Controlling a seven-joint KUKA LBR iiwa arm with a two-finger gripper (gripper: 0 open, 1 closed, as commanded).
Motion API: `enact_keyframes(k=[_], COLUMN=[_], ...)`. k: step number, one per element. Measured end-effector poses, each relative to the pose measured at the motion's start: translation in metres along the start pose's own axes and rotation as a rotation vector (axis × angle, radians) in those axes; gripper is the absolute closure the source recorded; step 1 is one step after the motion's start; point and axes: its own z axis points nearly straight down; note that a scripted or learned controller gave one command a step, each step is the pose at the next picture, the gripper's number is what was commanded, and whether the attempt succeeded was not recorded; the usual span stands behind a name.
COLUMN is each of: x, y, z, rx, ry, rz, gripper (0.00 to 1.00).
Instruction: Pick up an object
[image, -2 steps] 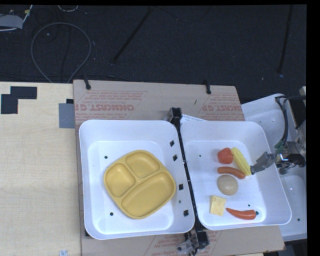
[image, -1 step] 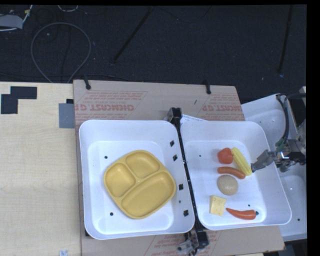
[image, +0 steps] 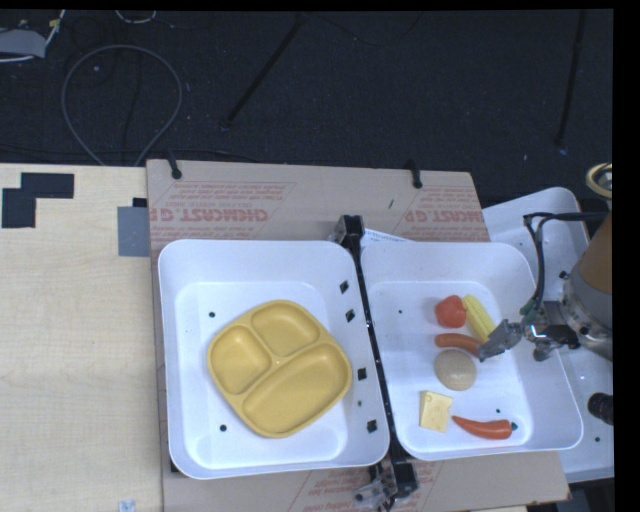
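- Left bin (image: 190, 270): one yellow divided tray (image: 280, 368).
- Right bin (image: 545, 420): one tomato (image: 450, 311), corn cob (image: 479, 316), sausage (image: 456, 342), potato (image: 456, 370), cheese wedge (image: 435, 411), chili pepper (image: 482, 427).
- Gripper (image: 497, 342) hangs over this bin beside the sausage; its grip state I cannot tell.

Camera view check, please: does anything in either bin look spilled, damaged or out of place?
Nothing stands out. The yellow tray lies flat, turned at an angle, in the left bin; the toy foods sit apart in the right bin, with the gripper beside them.

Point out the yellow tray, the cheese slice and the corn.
yellow tray (image: 280, 368), camera view, on its large front compartment.
cheese slice (image: 435, 411), camera view, on its flat top.
corn (image: 479, 316), camera view, on mid-cob.
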Motion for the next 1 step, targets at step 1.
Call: enact_keyframes(k=[1], x=[0.0026], y=[0.0060], z=[0.0457], rx=[-0.002], ry=[0.000], rz=[0.001], gripper=[0.00])
